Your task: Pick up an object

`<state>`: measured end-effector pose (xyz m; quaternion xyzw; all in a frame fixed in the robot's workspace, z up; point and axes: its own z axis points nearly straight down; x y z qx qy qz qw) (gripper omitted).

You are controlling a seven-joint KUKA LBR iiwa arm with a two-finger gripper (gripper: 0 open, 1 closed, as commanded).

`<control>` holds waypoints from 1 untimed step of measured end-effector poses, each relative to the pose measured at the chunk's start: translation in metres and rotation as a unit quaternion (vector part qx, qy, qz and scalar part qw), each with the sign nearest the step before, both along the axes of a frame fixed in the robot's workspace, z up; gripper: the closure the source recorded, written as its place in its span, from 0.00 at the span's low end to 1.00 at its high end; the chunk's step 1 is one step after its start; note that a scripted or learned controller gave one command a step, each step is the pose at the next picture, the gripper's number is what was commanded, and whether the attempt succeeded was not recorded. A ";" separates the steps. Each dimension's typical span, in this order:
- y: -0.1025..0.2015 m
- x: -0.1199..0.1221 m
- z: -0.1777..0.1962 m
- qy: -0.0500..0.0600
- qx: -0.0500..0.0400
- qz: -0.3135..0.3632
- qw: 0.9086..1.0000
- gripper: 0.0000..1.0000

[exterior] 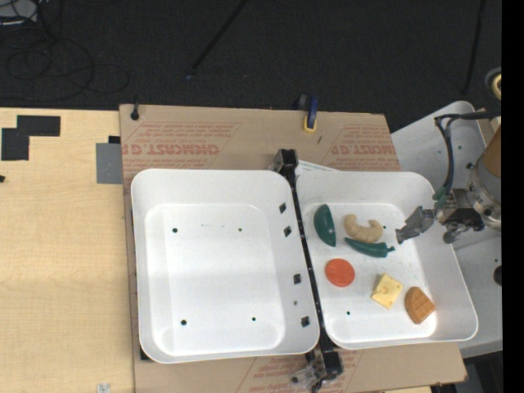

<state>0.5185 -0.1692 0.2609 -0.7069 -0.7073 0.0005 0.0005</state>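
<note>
The right bin (446,334) holds several small objects. A dark green oval piece (325,224) lies at its left, next to a beige curved piece (363,228) and a slim green pepper-like piece (368,248). Below them sit a red disc (340,273), a yellow cheese wedge (387,291) and a brown biscuit-like piece (419,304). My gripper (431,228) hovers at the bin's right side, just right of the pepper-like piece. It is open, with nothing between its fingers (409,225).
The left bin (155,334) stands beside the right one, joined to it by a black divider strip (299,256). Both rest on a cardboard sheet (205,137) on the wooden bench. A blue and yellow clamp (309,113) grips the cardboard's far edge.
</note>
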 end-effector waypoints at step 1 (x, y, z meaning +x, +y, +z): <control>-0.001 0.000 0.010 0.001 0.000 0.000 1.000 1.00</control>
